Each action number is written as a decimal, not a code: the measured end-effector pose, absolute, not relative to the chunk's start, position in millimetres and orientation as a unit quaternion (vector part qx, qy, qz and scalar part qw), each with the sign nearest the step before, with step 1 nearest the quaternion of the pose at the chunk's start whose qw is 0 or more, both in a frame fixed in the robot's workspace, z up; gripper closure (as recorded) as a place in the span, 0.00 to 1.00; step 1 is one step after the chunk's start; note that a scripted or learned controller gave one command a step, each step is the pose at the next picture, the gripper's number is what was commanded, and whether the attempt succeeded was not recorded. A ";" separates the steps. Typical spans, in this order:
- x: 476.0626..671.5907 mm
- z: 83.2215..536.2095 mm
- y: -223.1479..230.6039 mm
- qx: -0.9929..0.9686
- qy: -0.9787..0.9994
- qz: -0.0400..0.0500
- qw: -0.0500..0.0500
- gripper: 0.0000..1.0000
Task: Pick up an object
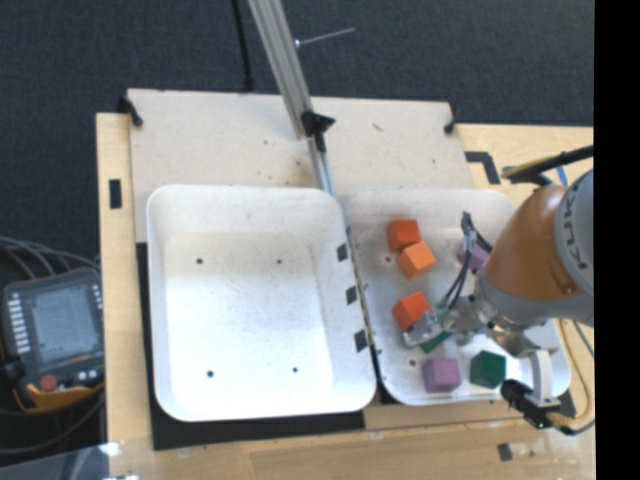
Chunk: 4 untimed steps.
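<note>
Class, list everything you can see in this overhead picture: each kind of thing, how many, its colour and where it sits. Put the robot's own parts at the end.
Bins: 2, white, side by side on the bench; left bin, right bin.
Orange blocks: 3, in the right bin; upper, middle, lower.
Purple block: 1, right bin, near front edge.
Green block: 1, dark green, right of the purple one.
Handheld control unit: 1, grey, left of the bench.
Metal rail: 1, silver, behind the bins.
Arm: 1, grey and orange, over the right bin.
Gripper: 1, beside the lower orange block.
</note>
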<state>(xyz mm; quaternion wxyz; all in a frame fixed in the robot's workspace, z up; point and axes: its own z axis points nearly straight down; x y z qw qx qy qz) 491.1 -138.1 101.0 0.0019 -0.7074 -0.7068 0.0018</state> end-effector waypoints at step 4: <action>494.0 271.2 -132.6 -0.706 -0.709 -0.002 -0.004 1.00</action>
